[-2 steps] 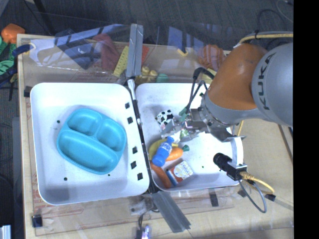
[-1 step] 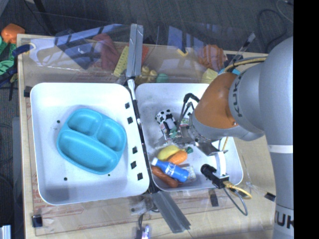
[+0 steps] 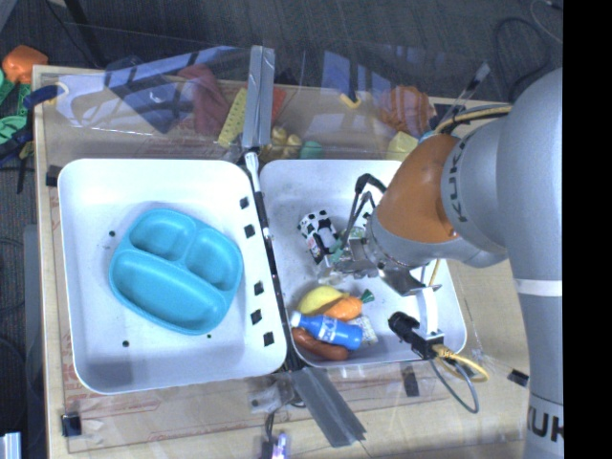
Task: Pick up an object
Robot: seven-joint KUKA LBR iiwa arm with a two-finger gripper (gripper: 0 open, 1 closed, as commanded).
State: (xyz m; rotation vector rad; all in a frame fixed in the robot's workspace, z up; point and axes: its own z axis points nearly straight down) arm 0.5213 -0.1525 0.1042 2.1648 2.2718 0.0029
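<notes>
My gripper (image 3: pixel 348 256) hangs low over the right bin (image 3: pixel 296 185), a little right of the frame's centre, at the end of my grey arm (image 3: pixel 516 189), which comes in from the right edge with its orange band (image 3: pixel 427 191) just above the wrist. From this angle I cannot tell whether the gripper is spread or pressed together, and I cannot tell whether it is pinching anything.

The nearest thing to it is a small black-and-white cow toy (image 3: pixel 317 229), just to the gripper's upper left in the middle of the right bin. It is so close that I cannot tell whether the two are touching.

Below the gripper, toward the lower edge of the same bin, lies a cluster of toy food. A yellow fruit (image 3: pixel 320 299) lies beside an orange carrot (image 3: pixel 348 308) with a green tip. Under them lies a blue bottle (image 3: pixel 331 331) with a white label, and under that a reddish-brown sausage (image 3: pixel 321 350) sits against the bin's lower wall. These four are bunched tightly together, apart from the cow toy.

The left bin (image 3: pixel 81 194) fills the left half of the frame. It holds a light blue divided plate (image 3: pixel 177 271) lying flat near its middle.
</notes>
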